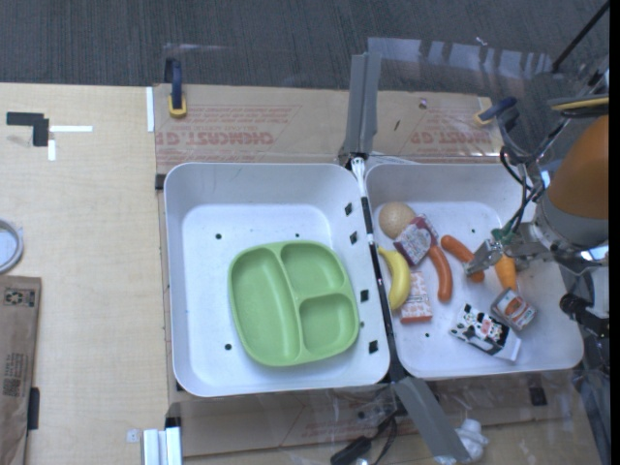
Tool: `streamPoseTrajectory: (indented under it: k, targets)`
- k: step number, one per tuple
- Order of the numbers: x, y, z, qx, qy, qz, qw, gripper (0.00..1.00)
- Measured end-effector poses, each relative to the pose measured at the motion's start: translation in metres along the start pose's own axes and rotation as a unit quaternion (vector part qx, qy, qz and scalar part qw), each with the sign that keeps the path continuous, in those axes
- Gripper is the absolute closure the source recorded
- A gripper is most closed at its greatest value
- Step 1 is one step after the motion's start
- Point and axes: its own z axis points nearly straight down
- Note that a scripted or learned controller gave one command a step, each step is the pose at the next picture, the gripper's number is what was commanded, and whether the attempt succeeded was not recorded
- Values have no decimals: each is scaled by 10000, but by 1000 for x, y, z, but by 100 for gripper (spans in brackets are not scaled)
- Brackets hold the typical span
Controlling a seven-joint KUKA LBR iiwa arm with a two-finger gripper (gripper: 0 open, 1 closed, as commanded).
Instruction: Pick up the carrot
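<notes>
My light wooden bench (pixel 77 221) sits in front of dark grey carpet floor (pixel 242 17). Brown cardboard (pixel 271 124) lies under my two white bins (pixel 194 192).

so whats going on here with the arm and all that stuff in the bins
A grey KUKA arm reaches in from the right, and its gripper is low over the right bin, right beside the carrot. Whether it has a hold on the carrot cannot be made out. Also in that bin are a banana, two sausages, a round tan item, a small can and a few packets. The left bin holds a green divided plate.
</notes>
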Motion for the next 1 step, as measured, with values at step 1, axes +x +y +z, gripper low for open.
streamPoseTrajectory:
  k: [1]
  targets:
    - [28, 23, 0, -11, -11, 455, 9990, 0]
